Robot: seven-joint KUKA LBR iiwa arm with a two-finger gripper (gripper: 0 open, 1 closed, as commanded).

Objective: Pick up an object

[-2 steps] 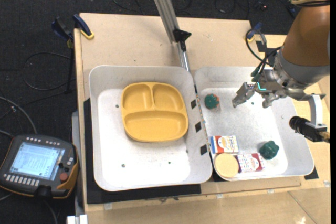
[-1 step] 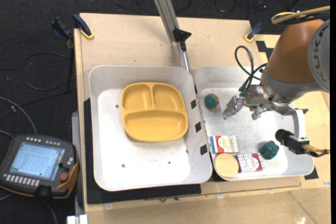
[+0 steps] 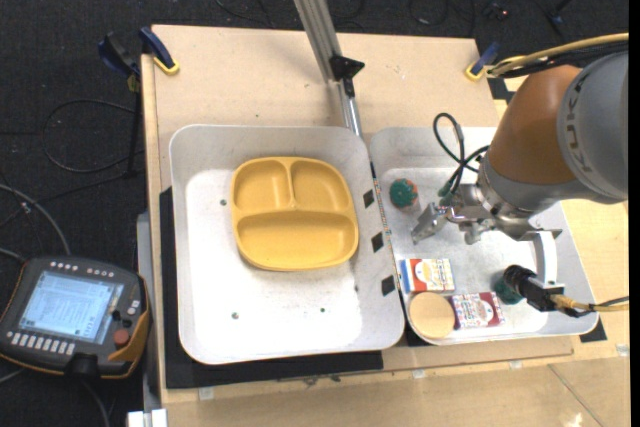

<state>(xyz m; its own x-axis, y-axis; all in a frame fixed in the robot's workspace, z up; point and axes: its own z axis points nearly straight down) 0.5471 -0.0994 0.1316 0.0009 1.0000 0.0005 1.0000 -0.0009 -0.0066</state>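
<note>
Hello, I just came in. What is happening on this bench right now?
A grey and orange robot arm reaches into the right bin to pick up an object. Its tool hangs low over the bin floor, near a small green ball, with nothing visibly held. Closer to the front edge lie a small white carton, a red and white packet and a round tan piece. The left bin holds a yellow divided plate.

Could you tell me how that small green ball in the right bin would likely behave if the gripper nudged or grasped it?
The green ball looks round, so a nudge would probably send it rolling across the flat bin floor. Its surface seems fuzzy with a red patch, so it is likely soft and light. It lies apart from the gripper, and two fingers could easily squeeze it out sideways.
</note>
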